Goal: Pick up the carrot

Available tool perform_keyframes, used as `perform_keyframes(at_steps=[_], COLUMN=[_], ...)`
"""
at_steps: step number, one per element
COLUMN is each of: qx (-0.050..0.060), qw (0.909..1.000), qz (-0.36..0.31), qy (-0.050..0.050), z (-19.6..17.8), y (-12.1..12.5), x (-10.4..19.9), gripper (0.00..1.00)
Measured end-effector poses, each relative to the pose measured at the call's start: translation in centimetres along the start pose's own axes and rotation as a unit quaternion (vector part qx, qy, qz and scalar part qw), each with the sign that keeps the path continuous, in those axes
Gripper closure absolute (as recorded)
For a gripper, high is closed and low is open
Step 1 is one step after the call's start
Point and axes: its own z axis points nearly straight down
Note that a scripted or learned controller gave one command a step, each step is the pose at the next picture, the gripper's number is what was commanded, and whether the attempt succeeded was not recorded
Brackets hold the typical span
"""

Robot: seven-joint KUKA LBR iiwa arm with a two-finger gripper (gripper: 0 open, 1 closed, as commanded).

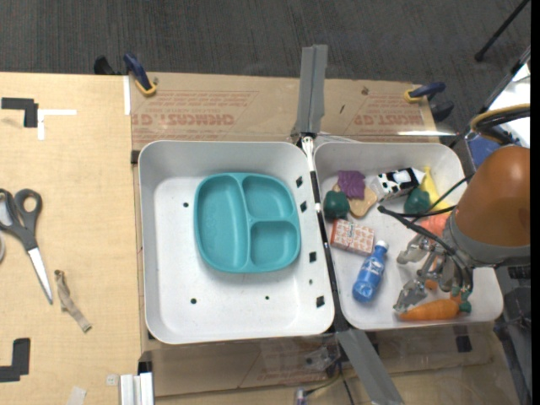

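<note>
The orange carrot (432, 310) with a green stub at its right end lies flat along the front wall of the right bin (380, 317). My gripper (409, 277) hangs just above and behind the carrot's left half, its metal fingers (407, 297) spread and pointing left. Nothing sits between them; the carrot rests on the bin floor. The orange-banded arm covers the bin's right side.
The right bin also holds a blue bottle (368, 272), a red-and-white box (352, 237), a purple toy (351, 182), green pieces (337, 204), a black-and-white toy (396, 180) and a yellow piece (429, 184). A teal divided plate (249, 223) lies in the left bin (160, 251). Scissors (25, 226) lie on the bench at left.
</note>
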Motion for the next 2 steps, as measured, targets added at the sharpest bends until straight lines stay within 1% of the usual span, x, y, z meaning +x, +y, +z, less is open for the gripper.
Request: perform_keyframes(at_steps=[1, 2], qx=[-0.004, -0.005], qw=[0.9907, 0.9593], qz=[0.136, 0.282], qy=[0.004, 0.011], z=[0.0, 0.2], y=[-5.7, -4.4], x=[-2.1, -3.8], gripper=[0.0, 0.0])
